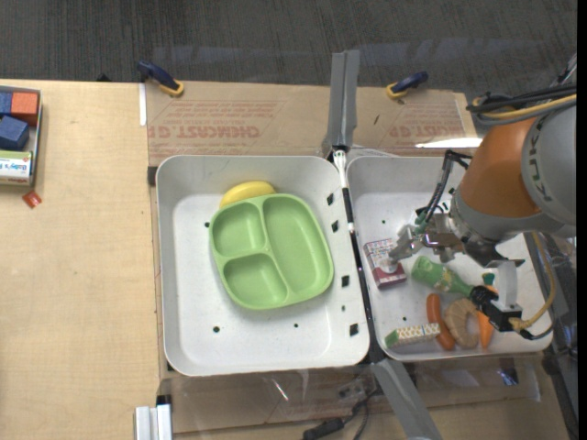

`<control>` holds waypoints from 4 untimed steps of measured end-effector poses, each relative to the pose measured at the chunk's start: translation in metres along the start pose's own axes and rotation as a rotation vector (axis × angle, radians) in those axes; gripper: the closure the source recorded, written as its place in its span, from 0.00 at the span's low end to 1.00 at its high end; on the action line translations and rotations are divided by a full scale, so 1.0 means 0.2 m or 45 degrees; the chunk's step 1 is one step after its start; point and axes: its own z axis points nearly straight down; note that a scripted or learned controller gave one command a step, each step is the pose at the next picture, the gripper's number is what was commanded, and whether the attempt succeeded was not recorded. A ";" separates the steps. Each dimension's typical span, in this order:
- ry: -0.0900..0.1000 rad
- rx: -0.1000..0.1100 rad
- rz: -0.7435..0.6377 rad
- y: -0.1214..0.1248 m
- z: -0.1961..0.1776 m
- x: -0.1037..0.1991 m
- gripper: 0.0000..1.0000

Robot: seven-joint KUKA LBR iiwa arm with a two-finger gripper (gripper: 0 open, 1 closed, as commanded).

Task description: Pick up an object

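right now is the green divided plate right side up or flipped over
Right side up: the green plate in the left bin shows its three hollow compartments facing up.

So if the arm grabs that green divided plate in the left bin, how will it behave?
The green plate looks like rigid moulded plastic, so it probably stays stiff and is likely light for its size. It is wide and shallow, so gripping its rim may tilt it. It seems to overlap a yellow object, which might shift.

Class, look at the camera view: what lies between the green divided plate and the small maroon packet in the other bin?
In the camera view, between the green divided plate and the maroon packet lie the two bins' adjoining white walls.
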 end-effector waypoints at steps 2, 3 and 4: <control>0.004 -0.002 -0.003 0.16 -0.05 0.05 1.00; 0.004 -0.002 -0.002 0.16 -0.05 0.05 0.00; 0.004 -0.001 0.000 0.16 -0.09 0.04 1.00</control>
